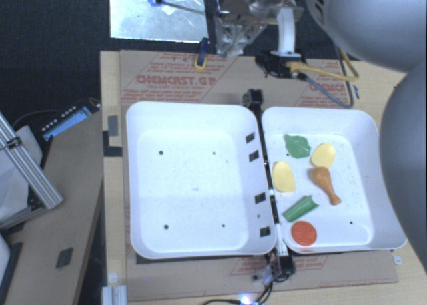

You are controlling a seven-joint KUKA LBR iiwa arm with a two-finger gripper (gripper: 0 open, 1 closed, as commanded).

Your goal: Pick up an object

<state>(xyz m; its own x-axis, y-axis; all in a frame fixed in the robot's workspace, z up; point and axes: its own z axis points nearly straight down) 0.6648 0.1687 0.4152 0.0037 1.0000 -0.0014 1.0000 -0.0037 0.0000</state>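
Note:
The right bin (380, 163) holds several toy foods: a green leaf (297, 145), a yellow lemon (323, 155), a pale yellow piece (283, 177), a brown drumstick (325, 184), a green vegetable stick (299, 207) and a red tomato (304, 233). My gripper (230, 42) hangs high at the top of the view, beyond the far edge of both bins and well away from the foods. The grey arm (360, 10) sweeps in from the upper right.
The left bin (140, 183) sits beside the right one, joined at a black hinge strip (263, 177). Yellow and grey cables (320, 73) lie behind the right bin. A shiny metal sheet (157, 0) is at the back left and an aluminium rail (27, 170) at the far left.

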